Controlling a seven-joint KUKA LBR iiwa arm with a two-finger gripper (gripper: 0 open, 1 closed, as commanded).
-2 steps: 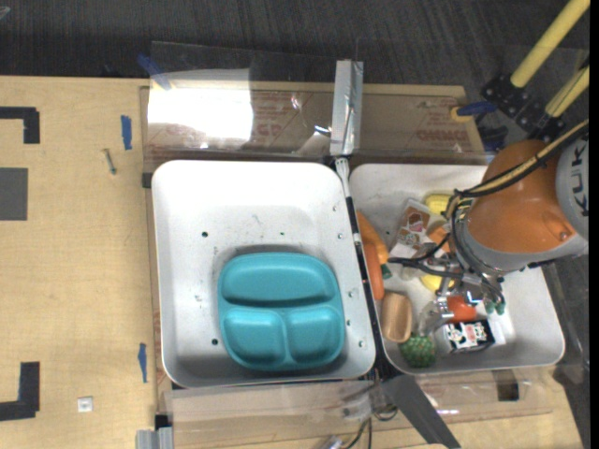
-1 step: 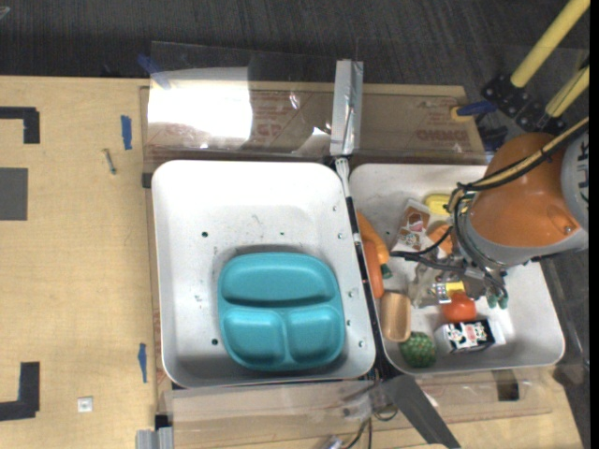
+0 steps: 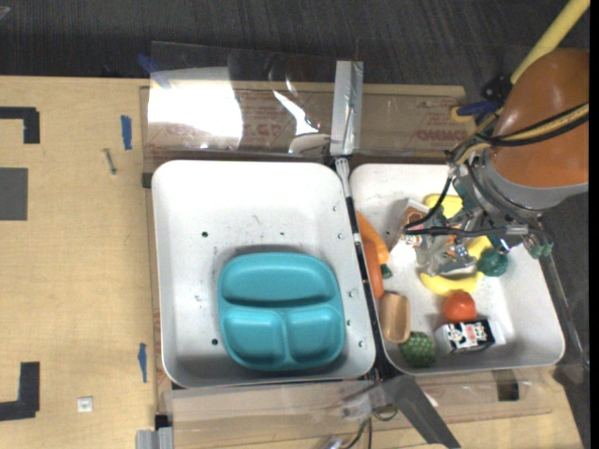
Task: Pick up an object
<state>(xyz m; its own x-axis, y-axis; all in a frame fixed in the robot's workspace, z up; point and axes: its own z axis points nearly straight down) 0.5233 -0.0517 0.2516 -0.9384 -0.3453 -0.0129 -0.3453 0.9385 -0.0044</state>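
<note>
Nearest the camera in the right bin [image 3: 547,340] sit a small green ball [image 3: 419,349], a black-and-white carton [image 3: 467,336] and a red ball [image 3: 459,305], with a tan block [image 3: 395,316] just left of them and an orange piece [image 3: 373,251] along the left wall. In the left bin [image 3: 187,204] lies a teal divided tray [image 3: 280,309], towards its near side. Farther back on the right, the tool [image 3: 447,251] is down among yellow pieces [image 3: 451,274] beside a green lump [image 3: 493,264], apparently touching them; how wide it stands, I cannot tell.
</note>
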